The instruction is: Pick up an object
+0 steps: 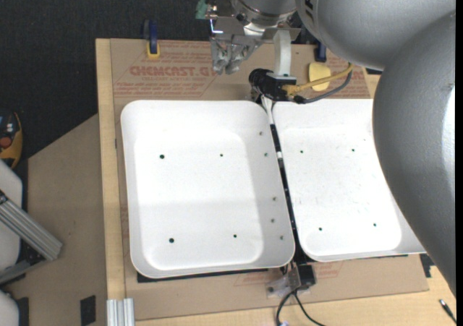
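Object and its place relative to the gripper (227, 61): cannot tell. The grey arm (391, 35) reaches from the right over the right bin (340, 194). The gripper hangs just beyond the left bin (195, 194), at its far rim; clenched or released, unclear.

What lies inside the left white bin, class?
The left bin shows a bare white floor with four small dark dots. The right bin is partly covered by the grey arm, so that part stays unseen.

brown board (87, 194) on dark speckled floor (51, 28).
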Robot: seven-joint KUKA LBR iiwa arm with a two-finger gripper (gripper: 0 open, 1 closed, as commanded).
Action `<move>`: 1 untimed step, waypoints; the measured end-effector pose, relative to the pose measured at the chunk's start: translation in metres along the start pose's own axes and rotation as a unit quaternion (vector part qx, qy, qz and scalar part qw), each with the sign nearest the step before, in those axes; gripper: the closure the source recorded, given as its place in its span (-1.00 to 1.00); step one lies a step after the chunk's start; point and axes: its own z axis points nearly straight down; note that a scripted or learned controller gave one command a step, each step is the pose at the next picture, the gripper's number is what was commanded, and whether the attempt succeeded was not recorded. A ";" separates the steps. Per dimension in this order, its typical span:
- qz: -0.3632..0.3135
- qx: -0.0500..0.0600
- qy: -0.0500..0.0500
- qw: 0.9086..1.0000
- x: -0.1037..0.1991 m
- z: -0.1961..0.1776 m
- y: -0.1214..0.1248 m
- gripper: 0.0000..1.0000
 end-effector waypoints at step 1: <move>-0.005 0.010 0.000 1.000 0.066 0.101 -0.032 1.00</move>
